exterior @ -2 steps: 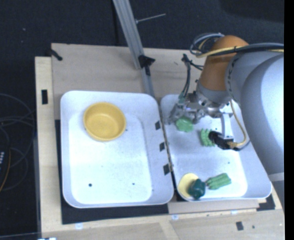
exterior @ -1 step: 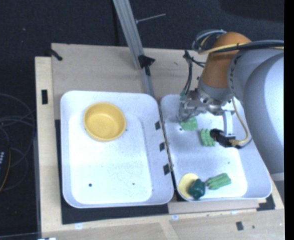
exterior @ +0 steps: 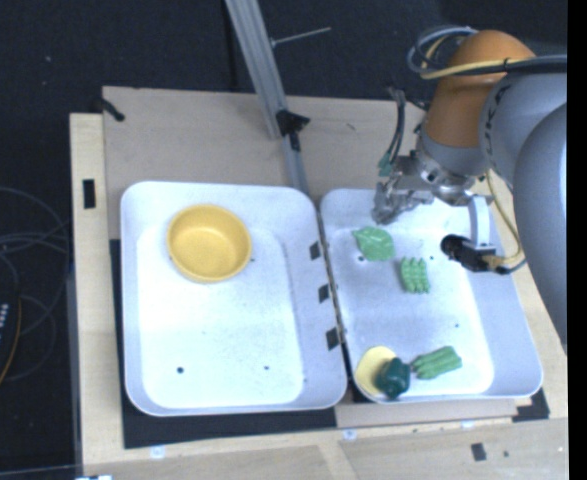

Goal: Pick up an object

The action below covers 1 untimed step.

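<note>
**Gripper low over far-left corner of right bin, nothing seen in its grasp**

Arm (exterior: 513,98) reaches in from the right, orange band above the wrist. Gripper (exterior: 387,208) points down at the far-left part of the right bin (exterior: 493,313), its tip just beyond a flat green leaf-shaped piece (exterior: 374,242). Finger opening: cannot tell, the tip is small and blurred. No object visible between the fingers; whether the tip touches the leaf piece cannot be told either.

Right bin contents:
- green leaf-shaped piece, far left, closest to the gripper
- ridged green block (exterior: 414,274), just right of and nearer than the leaf piece, apart from it
- elongated green ridged piece (exterior: 437,363), near edge, lying on a slant
- small yellow dish (exterior: 371,367) in the near-left corner, with a dark green lump (exterior: 394,377) resting on its right side

Left bin (exterior: 223,353): a yellow bowl (exterior: 209,242), upright, in the far-left area.

A grey metal post (exterior: 258,58) slants across the far side of the bench (exterior: 183,128).
</note>
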Motion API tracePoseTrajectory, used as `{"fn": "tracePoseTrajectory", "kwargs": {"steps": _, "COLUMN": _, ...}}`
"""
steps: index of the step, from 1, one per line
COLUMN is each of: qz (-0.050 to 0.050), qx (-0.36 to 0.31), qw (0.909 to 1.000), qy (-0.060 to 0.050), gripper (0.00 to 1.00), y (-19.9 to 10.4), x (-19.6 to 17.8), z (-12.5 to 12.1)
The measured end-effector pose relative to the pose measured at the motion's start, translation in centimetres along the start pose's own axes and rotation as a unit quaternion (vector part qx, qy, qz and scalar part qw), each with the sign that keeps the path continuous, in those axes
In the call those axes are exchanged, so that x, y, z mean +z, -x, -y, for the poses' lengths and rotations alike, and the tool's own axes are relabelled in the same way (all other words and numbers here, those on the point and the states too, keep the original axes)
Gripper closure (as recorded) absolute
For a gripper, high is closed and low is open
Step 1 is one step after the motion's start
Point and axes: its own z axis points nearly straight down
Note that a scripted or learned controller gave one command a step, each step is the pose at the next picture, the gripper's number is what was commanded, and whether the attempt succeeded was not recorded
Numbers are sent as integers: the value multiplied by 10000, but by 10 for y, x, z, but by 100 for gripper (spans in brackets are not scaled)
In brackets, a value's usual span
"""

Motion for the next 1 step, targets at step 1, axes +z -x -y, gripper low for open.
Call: {"fn": "tracePoseTrajectory", "kwargs": {"steps": 1, "qz": -2, "qx": -2, "qw": 10000, "qy": -6, "gripper": 100, "y": 1, "x": -42, "z": -1}}
